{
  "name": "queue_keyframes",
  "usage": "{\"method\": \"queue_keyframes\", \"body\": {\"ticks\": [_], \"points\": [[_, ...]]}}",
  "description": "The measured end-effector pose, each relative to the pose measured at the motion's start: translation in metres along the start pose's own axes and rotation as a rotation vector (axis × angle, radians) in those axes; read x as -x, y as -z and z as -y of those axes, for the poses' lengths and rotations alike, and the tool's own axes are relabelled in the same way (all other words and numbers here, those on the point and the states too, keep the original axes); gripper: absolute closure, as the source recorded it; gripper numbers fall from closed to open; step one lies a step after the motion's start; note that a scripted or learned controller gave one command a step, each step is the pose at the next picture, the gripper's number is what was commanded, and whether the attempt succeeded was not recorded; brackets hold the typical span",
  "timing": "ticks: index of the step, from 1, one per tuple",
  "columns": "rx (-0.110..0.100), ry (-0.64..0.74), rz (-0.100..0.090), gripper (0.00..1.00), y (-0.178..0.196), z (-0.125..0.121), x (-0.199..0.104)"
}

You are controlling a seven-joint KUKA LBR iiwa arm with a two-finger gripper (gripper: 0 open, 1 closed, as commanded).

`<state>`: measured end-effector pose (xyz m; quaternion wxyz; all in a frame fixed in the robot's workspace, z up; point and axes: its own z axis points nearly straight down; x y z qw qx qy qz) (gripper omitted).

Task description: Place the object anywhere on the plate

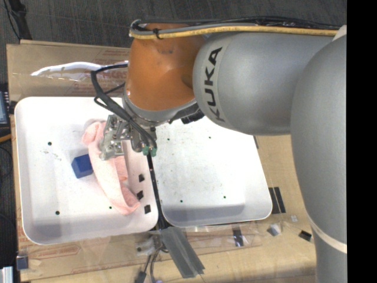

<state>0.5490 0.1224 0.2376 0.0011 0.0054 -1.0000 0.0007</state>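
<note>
Hanging over the left bin (35,158), the gripper (113,141) sits low above a pink plate (115,181) that lies against that bin's right wall, near its front right corner. The metal fingers point down at the plate's upper part, and whether they are spread or closed cannot be told from this slant; nothing shows between them. A small blue block (82,165), apparently the object to be placed, rests on the bin floor just beside the plate's left edge, apart from the gripper. It looks like a squat cube, solid blue, lying flat. Judging by this, the block is not yet on the plate. The right bin (259,199) lies under the arm (259,69), which reaches across it.
</note>
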Motion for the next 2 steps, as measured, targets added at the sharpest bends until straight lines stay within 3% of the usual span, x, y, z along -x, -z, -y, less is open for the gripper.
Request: {"method": "queue_keyframes", "body": {"ticks": [1,2], "points": [[-0.001,-0.001,0.0,1.0,-0.0047,-0.0466,-0.0227],[0.0,-0.001,0.0,0.0,-0.0045,-0.0465,-0.0226]]}}
